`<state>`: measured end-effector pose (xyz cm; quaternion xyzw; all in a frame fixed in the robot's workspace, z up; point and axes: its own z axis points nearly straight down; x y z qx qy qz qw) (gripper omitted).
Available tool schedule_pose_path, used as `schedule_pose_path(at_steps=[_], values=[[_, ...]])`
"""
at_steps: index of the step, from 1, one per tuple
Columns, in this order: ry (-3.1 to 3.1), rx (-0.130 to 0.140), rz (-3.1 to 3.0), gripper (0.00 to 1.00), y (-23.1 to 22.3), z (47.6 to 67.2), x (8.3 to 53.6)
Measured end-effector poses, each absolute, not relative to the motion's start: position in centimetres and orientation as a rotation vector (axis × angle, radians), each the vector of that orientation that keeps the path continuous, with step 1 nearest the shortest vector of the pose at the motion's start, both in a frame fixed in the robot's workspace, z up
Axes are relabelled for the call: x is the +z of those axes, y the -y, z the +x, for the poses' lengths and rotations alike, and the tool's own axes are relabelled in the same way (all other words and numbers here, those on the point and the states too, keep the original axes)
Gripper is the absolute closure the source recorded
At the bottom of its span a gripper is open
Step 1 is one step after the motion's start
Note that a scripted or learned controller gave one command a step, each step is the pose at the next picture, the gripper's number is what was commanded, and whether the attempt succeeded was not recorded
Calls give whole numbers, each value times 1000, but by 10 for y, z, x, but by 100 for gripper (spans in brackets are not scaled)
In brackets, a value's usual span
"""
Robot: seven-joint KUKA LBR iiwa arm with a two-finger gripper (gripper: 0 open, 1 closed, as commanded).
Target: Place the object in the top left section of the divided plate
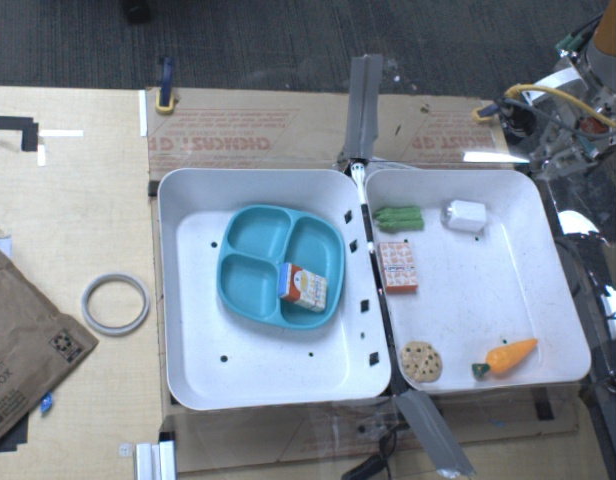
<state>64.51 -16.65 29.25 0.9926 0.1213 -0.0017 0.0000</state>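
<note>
Apparently the thing to move is the small orange, white and blue printed carton (pixel 303 286), which lies on its side in the teal plastic divided plate (pixel 238 298), at the plate's lower right and not in the top left section. The grey arm's gripper (pixel 568 118) hangs well apart from it, beyond the far right corner of the right white bin (pixel 563 298) (open or closed, I cannot tell).

To do the step well, I would come down square over the carton's narrow sides, lift it clear of the plate's ridges, then set it down inside the top left well, not on a divider.

The carton's print is too small to read. The brown cardboard box (pixel 18 348) at the left shows "BOX".
</note>
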Motion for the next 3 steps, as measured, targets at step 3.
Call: schedule_pose_path(at_steps=[3], values=[[-411, -30, 3115, 100, 163, 646, 314]])
